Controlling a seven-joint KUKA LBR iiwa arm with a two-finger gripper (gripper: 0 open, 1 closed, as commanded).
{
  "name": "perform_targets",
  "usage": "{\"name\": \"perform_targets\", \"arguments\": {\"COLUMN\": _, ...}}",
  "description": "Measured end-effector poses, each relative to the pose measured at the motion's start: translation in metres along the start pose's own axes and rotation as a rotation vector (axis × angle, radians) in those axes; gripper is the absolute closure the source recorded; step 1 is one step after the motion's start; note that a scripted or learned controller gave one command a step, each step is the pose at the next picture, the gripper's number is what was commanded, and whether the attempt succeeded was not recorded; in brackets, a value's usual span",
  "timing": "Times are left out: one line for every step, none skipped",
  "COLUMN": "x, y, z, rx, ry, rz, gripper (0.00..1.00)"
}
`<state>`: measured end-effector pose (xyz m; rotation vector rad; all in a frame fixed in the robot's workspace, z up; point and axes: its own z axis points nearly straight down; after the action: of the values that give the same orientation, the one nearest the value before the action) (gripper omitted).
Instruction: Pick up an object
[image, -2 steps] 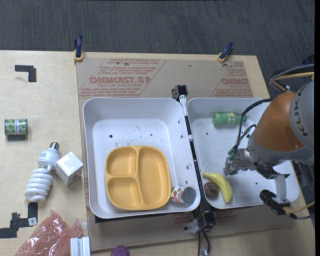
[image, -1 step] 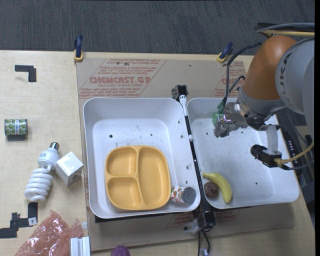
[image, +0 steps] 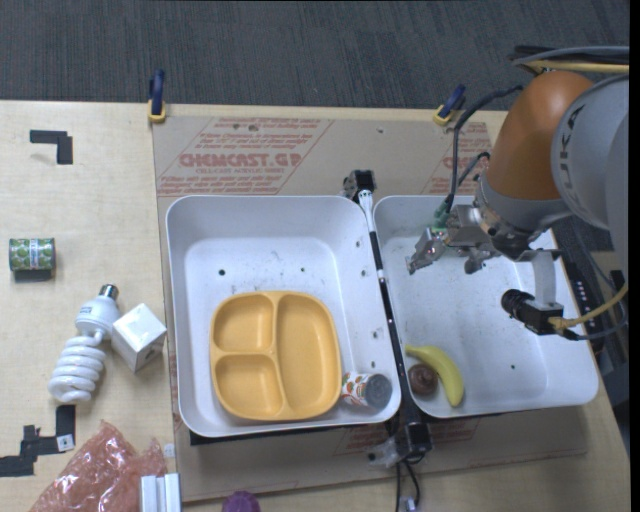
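The gripper (image: 447, 250) sits over the right bin (image: 560, 392), up near its far-left corner, and nothing's between its fingers. Can't tell how wide they're spread from this angle, so I won't guess. The grey arm with the orange band (image: 535, 125) comes in over the bin's far-right side, cables trailing around it.

The stuff to grab is well apart from the gripper: a banana (image: 443, 371) lies along the near edge of the same bin, towards its near-left corner, with a small brown round thing (image: 423, 378) touching it on the left. Nothing sits between the gripper and those two, just bare speckled bin floor.

Over in the left bin (image: 190, 240), a yellow divided plate (image: 275, 354) fills most of the near half, and a small can (image: 365, 390) lies in the near-right corner, right beside the plate.

Out on the bench, left of the bins: a spiral light bulb (image: 80, 355), a white cube (image: 139, 335) just beside it, a green can (image: 32, 256) near the left edge, and a pink mesh bag (image: 95, 475) at the near edge.
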<state>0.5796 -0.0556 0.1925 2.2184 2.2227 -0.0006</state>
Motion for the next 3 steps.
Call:
{"name": "perform_targets", "arguments": {"x": -0.099, "y": 0.05, "z": 0.065, "rx": -0.001, "ry": -0.001, "rz": 0.001, "gripper": 0.0}}
{"name": "perform_targets", "arguments": {"x": -0.083, "y": 0.001, "z": 0.1, "rx": 0.001, "ry": 0.001, "rz": 0.003, "gripper": 0.0}}
{"name": "perform_targets", "arguments": {"x": -0.084, "y": 0.002, "z": 0.09, "rx": -0.001, "ry": 0.0, "rz": 0.002, "gripper": 1.0}}
